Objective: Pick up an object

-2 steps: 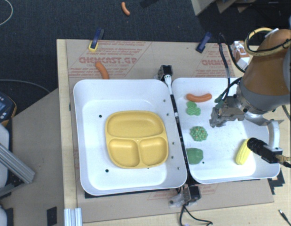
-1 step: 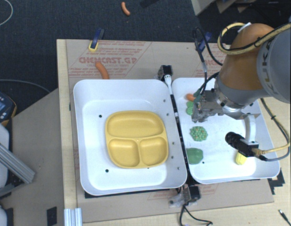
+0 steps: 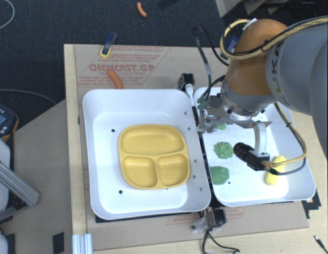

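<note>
Needed: a square descent onto one small green item, clear of the side wall. Seen mid left bin: yellow divided tray. Seen along the right bin's left edge, nearest first: smooth green piece, bumpy green cluster, then gripper above the far left corner, grip state impossible to tell.

Red print "CHEMCAST GP" on the brown board under the bins; the smaller lines are unreadable.
</note>
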You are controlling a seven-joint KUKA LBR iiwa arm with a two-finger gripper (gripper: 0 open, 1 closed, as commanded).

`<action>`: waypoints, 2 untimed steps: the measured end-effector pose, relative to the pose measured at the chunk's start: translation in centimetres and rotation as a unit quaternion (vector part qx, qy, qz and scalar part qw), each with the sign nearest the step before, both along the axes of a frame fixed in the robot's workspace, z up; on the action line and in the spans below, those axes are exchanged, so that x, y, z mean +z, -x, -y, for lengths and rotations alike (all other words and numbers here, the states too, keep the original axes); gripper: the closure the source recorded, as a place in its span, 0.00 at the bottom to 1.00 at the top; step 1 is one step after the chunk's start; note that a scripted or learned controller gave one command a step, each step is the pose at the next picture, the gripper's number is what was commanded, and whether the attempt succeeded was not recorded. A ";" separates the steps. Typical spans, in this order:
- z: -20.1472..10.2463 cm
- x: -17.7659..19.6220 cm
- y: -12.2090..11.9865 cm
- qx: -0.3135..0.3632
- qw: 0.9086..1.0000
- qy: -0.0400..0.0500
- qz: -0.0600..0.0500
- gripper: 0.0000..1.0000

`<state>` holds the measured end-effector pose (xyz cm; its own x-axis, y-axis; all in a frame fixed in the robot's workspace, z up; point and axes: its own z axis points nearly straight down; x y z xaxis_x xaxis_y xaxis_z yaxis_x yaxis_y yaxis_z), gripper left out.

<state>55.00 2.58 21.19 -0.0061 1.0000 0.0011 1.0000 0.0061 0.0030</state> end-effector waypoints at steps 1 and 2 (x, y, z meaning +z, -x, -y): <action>-4.6 1.1 -3.8 0.000 1.000 0.000 0.001 1.00; -5.3 2.2 -2.8 -0.002 1.000 0.000 0.000 1.00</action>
